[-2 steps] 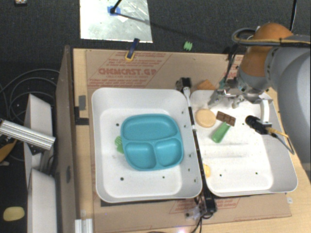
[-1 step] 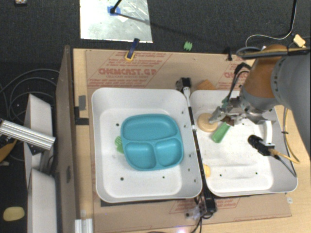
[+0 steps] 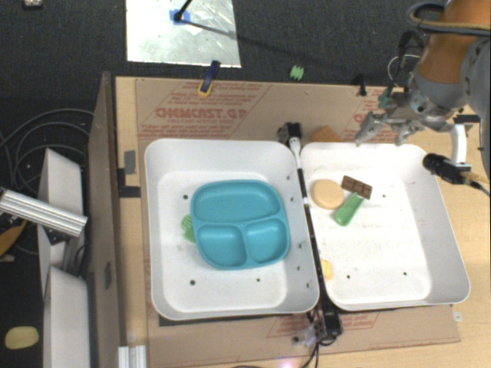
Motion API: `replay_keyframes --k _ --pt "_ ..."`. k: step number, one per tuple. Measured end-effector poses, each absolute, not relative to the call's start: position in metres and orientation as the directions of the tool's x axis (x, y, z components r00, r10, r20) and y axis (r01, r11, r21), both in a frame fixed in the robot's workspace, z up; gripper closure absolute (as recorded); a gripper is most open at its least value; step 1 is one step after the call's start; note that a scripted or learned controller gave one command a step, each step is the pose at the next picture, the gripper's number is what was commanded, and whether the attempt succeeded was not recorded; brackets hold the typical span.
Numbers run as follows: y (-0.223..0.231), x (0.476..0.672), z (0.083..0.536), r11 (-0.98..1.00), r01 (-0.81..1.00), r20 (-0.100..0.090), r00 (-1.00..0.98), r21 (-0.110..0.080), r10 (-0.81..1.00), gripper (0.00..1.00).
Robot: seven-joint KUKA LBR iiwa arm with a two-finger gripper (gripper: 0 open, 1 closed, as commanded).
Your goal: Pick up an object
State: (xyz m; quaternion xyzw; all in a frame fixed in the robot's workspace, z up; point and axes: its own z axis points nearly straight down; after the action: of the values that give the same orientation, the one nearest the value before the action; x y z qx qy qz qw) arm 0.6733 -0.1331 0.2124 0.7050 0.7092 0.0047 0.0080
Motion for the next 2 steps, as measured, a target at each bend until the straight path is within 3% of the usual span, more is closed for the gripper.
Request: replay_keyframes --k 1,2 --pt "-0.136 0.627 0.084 -0.002 1.0 0.004 0.002 0.007 1.0 0.0" --pt "-0.11 0.598 0.091 0.001 1.0 -0.005 -0.001 0.018 1.0 0.0"
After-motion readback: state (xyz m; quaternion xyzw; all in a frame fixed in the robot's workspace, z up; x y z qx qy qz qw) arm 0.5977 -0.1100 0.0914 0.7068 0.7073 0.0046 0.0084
